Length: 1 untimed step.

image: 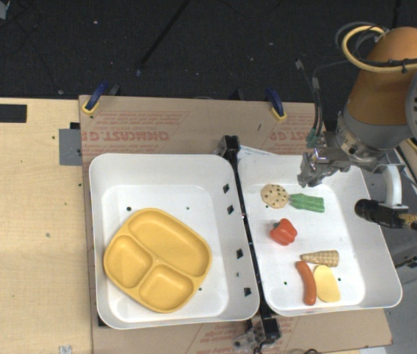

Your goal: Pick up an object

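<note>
Two shallow white bins sit side by side on the counter (24, 220), on a sheet of brown cardboard (194, 124) clamped at its far edge. The left bin (120, 175) holds a yellow divided plate (157, 259) with three compartments, lying toward the near left.

The right bin (370, 271) holds the small toy foods. A round speckled cookie (273, 195) lies near the far left of this bin, and a green bean-like piece (307, 203) lies just beside it on the right, seemingly touching it. A red pepper (284, 231) sits nearer, apart from both. At the near side, an ice-cream cone (320, 257) lies on its side, with a pale yellow slice (327, 284) just nearer than it and an orange-red sausage (308, 282) at that slice's left edge.

The arm (385, 80) reaches in from the right, its orange band high at the far right. The claw (313, 172) hangs over the far part of the right bin, just beyond the green piece and right of the cookie. Nothing shows between its fingers, and whether it is released or clenched I cannot tell from this angle.
</note>
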{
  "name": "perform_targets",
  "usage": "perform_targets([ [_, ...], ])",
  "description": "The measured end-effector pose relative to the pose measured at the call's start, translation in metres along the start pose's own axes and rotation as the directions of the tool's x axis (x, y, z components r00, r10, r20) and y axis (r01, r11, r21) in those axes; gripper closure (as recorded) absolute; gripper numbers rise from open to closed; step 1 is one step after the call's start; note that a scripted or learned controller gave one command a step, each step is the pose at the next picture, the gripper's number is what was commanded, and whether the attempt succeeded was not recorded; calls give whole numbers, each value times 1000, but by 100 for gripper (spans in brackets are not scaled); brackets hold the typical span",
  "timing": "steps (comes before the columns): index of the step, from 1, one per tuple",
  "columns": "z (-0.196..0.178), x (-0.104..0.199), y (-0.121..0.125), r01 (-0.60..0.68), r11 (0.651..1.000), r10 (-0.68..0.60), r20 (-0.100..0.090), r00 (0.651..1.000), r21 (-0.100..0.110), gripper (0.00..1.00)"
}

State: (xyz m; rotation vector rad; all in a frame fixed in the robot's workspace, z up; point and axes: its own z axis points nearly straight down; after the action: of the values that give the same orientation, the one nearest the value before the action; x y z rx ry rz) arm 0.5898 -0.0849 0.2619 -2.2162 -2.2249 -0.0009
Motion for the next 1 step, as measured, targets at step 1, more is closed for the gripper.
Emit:
perform_targets([
  [1,11,44,-15,-1,1000,1,0,1000,1,100],
])
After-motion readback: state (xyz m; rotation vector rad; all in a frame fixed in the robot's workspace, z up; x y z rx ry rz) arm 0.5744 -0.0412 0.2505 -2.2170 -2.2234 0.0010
